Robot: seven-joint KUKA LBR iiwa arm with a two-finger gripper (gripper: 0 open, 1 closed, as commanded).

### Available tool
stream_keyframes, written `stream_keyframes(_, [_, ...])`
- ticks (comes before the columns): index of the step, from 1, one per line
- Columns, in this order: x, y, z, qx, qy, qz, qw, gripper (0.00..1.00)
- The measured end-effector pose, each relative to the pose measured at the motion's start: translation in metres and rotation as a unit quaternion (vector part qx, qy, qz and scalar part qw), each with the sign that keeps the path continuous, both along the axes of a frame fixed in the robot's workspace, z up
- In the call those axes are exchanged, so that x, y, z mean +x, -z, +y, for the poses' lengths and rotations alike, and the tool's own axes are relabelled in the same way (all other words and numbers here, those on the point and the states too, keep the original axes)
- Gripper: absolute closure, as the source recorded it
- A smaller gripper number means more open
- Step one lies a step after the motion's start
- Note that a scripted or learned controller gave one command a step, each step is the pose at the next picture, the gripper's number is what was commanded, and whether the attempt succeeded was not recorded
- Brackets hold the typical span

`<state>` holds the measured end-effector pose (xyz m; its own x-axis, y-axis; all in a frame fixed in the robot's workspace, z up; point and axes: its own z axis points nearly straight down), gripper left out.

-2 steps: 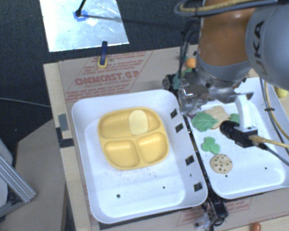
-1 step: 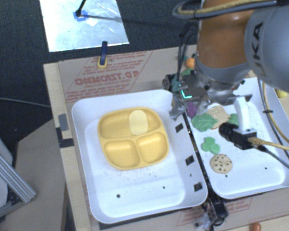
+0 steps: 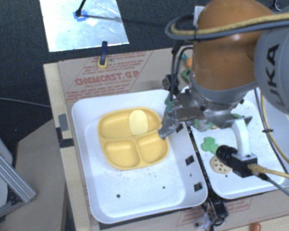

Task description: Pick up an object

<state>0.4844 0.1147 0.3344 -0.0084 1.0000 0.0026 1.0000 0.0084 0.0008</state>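
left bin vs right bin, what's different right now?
Contents: the left bin holds a yellow divided plate with a pale round piece in its top compartment; the right bin holds small bits, a green piece and a spotted cookie.
View: the left bin shows nearly whole; the arm covers much of the right bin.
Shared: both are shallow, white and sit side by side.

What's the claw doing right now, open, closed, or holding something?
Claw: cannot be told. It sits low at the right edge of the yellow divided plate in the left bin; the arm's wrist hides most of it.
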Motion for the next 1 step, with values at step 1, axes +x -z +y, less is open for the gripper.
stream_keyframes(1, [0.0031, -0.1479, 0.0436, 0.0028, 0.0, -0.009, 1.0, 0.0])
